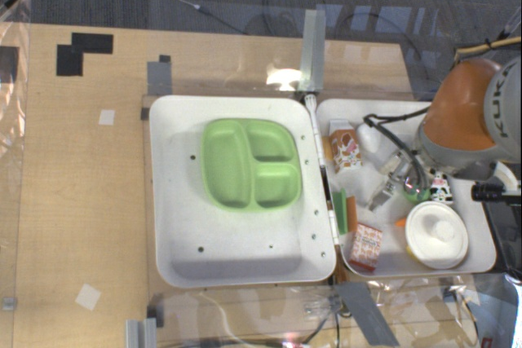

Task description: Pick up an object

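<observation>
The wooden bench [81,200] carries two shallow white bins side by side. The left bin [188,248] is the bigger one in the view, and in it lies a green divided plate [249,163] with three compartments, a little above the bin's middle. The right bin [481,253] holds several small things. The grey arm with its orange band [461,106] reaches in from the right, above the upper right part of this bin. Its gripper [385,190] hangs low over the middle of the bin; whether its tips are spread or pressed together I cannot tell, and I see nothing between them. A white round bowl [436,232] stands at the lower right, near the gripper. A brown and white packet [345,148] lies at the upper left. A red and white packet [367,246] lies at the lower left, and an orange and green stick-like item [346,213] lies just above it.
</observation>
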Controlling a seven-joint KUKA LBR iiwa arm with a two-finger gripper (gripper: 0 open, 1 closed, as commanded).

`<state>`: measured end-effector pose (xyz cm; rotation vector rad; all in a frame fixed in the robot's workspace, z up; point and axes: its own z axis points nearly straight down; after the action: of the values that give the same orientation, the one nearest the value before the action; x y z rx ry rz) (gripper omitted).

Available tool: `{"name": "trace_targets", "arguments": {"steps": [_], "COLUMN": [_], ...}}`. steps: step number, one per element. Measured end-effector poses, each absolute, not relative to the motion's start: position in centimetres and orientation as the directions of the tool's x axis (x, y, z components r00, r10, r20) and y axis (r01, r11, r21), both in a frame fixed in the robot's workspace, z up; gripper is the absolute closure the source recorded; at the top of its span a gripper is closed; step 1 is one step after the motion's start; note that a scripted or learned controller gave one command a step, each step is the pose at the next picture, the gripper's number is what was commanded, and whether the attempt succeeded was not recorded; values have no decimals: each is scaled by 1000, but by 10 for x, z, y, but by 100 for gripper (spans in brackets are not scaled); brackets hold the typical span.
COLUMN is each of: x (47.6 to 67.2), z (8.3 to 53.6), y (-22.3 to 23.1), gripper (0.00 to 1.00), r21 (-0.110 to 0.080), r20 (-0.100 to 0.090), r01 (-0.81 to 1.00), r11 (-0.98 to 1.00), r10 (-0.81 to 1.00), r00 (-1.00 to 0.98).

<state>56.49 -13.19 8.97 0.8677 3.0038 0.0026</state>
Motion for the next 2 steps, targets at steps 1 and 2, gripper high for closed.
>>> {"name": "trace_targets", "arguments": {"steps": [1,2], "x": [660,647], "z": [97,93], "y": [-136,-101], "gripper": [0,0], "r21": [5,-2], "r20": [-7,-27], "r01": [667,765], "r11": [745,644], "r10": [667,764], "r00": [-745,-644]}}
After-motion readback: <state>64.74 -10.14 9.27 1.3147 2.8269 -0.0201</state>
